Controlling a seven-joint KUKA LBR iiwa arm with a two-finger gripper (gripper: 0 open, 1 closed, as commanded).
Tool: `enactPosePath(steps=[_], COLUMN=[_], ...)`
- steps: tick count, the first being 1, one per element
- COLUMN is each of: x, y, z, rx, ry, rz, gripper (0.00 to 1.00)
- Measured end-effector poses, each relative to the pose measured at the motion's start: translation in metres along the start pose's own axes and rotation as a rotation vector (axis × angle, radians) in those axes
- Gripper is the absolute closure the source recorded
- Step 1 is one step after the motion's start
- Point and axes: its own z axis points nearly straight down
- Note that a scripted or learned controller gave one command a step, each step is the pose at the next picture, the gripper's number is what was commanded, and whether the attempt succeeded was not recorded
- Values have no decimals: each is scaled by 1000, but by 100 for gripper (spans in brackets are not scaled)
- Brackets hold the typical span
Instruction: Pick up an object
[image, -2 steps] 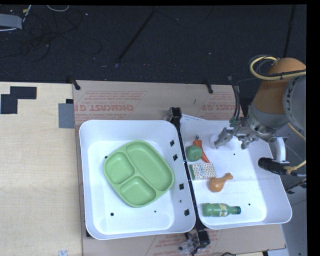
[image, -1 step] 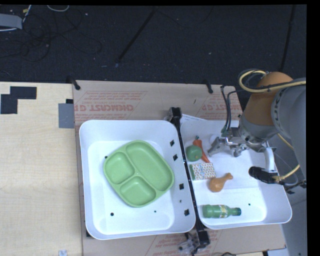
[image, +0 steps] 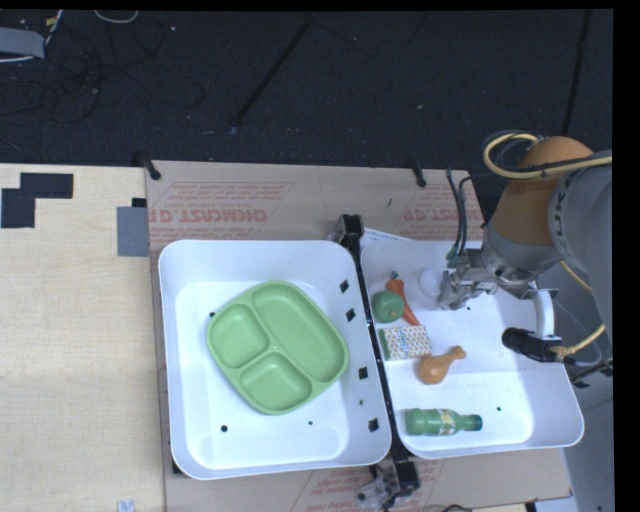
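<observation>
Overhead view of the surface carrying two shallow white bins side by side. The left bin (image: 190, 300) holds a green divided plate (image: 277, 346) lying flat near its centre. The right bin (image: 560, 420) holds the candidate objects: a green round fruit (image: 387, 305) touching an orange carrot (image: 402, 298) against the divider edge, a patterned packet (image: 406, 342) just beside them, a tan drumstick-shaped toy (image: 440, 365) near the bin's middle, and a green bottle (image: 442, 423) lying on its side along the near edge. The gripper (image: 462, 288) hangs low over the far part of the right bin, apart from every object; whether its fingers are spread or pressed together cannot be told at this resolution. No object sits between them, so the pick appears not yet begun. For a sound grasp, the isolated drumstick toy or the bottle seem the better targets, since each stands clear of neighbours; the fingers should straddle the narrow axis and descend vertically. The fruit and carrot, touching one another, risk a crowded, slipping closure.
</observation>
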Motion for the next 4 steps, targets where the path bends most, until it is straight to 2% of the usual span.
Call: enactPosePath(steps=[1, 3, 4], x=[-1, -12, 31], y=[8, -9, -7], z=[-46, -160, -161], rx=[-7, -8, -2], ry=[-1, -2, 1], rz=[-3, 2, -6], gripper=[100, 100, 100])
